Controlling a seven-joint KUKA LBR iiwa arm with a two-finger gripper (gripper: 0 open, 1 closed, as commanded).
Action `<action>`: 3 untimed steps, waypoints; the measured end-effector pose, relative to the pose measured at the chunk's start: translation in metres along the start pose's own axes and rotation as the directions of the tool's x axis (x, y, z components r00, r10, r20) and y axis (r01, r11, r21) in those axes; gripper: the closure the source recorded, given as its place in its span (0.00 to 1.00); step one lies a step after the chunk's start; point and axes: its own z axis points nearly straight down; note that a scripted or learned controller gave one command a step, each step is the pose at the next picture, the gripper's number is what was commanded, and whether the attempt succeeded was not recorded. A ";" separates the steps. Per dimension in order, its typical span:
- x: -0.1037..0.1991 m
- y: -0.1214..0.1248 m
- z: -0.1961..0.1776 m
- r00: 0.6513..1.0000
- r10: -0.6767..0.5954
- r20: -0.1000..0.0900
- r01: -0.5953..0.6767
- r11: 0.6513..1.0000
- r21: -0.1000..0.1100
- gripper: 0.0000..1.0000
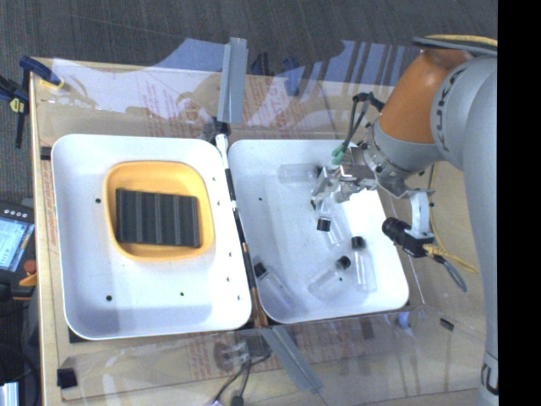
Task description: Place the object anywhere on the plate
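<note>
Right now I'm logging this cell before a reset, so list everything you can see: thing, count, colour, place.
white bins: two, white, side by side on the bench.
plate: one, yellow-orange rim with a dark ribbed centre, in the left bin.
clear vials: several, the exact count hard to tell, transparent with black caps, scattered in the right bin.
bench: one, light wood tone, under the bins.
small screen: one, blue-lit, at the left edge.
arm: one, grey with an orange band, entering from the right.
hand: one, metallic, low over the upper part of the right bin, among the vials.
</note>
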 end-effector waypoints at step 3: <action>0.176 0.027 -0.018 0.775 -0.632 0.004 0.632 0.775 -0.001 1.00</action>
